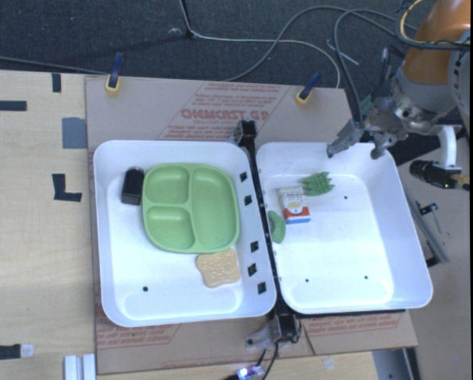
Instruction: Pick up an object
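Observation:
My gripper (353,146) hangs open over the far edge of the right bin (379,244), its two fingers spread apart with nothing between them. Just below and left of it lies a small green leafy toy (318,184). Beside that sits a small carton (293,204) with a red and blue label, and a green rounded piece (277,227) rests against the bin's left wall. The left bin (122,283) holds a green divided plate (191,207), a black block (132,186) to its left and a tan cracker-like piece (218,267) at its near edge.
The two bins stand on a cardboard sheet (213,109) held by yellow clamps (112,81) at the back. Cables (300,30) run across the dark floor behind. The near half of the right bin is bare white.

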Available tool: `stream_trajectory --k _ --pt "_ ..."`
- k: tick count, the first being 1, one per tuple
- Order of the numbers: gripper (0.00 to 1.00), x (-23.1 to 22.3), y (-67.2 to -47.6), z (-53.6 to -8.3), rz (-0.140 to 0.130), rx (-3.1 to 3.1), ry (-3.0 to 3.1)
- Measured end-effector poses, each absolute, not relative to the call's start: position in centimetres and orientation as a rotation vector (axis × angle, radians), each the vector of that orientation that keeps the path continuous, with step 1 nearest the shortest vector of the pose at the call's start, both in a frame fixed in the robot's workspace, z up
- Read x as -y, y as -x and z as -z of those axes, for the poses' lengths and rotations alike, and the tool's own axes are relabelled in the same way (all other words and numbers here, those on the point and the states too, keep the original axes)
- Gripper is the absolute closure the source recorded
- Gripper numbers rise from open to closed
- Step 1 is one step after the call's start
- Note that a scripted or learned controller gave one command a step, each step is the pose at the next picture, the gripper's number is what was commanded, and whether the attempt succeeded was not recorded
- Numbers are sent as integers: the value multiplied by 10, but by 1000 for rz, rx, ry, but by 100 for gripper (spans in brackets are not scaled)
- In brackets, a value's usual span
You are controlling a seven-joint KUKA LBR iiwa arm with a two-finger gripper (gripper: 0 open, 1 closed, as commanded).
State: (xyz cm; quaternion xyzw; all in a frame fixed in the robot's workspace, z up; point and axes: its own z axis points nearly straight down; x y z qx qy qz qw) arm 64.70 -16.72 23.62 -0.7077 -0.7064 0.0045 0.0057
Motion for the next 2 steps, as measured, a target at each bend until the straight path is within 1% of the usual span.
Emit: stream_trajectory --k 1,2 --pt "0 167 -650 -244 -2 2223 2219" --pt "0 167 -647 -201 -7 2221 2217"
